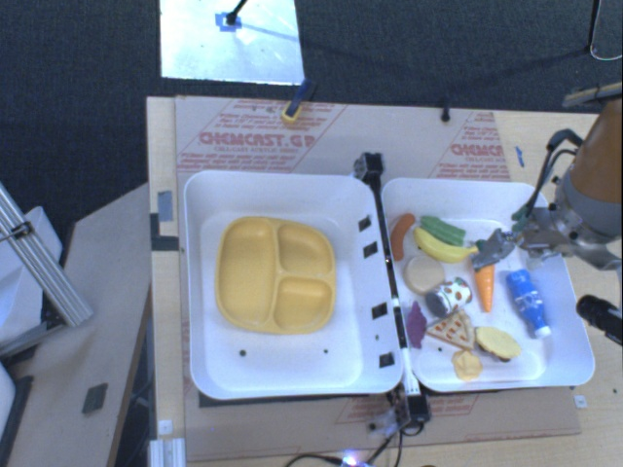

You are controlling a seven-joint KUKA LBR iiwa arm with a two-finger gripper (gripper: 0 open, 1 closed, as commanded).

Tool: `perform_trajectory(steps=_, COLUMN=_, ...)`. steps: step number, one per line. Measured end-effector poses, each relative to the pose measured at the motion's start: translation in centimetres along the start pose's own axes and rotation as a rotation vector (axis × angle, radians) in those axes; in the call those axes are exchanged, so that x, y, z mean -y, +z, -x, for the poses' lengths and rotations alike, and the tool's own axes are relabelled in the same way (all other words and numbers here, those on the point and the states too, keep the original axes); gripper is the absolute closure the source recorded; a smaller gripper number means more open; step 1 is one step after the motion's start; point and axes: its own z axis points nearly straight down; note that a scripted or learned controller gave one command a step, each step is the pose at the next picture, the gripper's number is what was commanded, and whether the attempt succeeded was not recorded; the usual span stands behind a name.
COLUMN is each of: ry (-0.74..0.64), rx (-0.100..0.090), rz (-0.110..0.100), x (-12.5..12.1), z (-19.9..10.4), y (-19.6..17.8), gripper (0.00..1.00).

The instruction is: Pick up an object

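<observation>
The right bin [569,363] holds several toy foods: a yellow banana [443,248], a green pod [444,230], an orange-red sausage [400,233], an orange carrot [485,288], a blue bottle [527,302], a tan round disc [423,274], a small can [450,296], a pizza slice [451,331], a purple piece [416,325] and a yellow-brown bun [497,342]. My gripper [494,248] hangs over the right bin's middle, just above the carrot's top and right of the banana's tip. Nothing shows between its fingers.
The left bin [209,358] bears a yellow divided plate [275,273]. A black divider with clips [384,280] runs between the bins. The arm [594,193] comes in over the right bin's far right corner. A small yellow lump [466,365] lies near the front wall.
</observation>
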Motion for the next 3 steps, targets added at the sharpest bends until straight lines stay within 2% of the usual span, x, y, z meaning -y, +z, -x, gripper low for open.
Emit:
perform_trajectory(steps=1, ry=-0.002, rx=0.002, rz=0.009, x=-0.2, z=0.0, y=-0.4, gripper=0.0)
perform_trajectory(steps=3, ry=0.001, rx=0.001, rz=0.007, x=-0.4, z=-0.1, y=11.9, gripper=0.0)
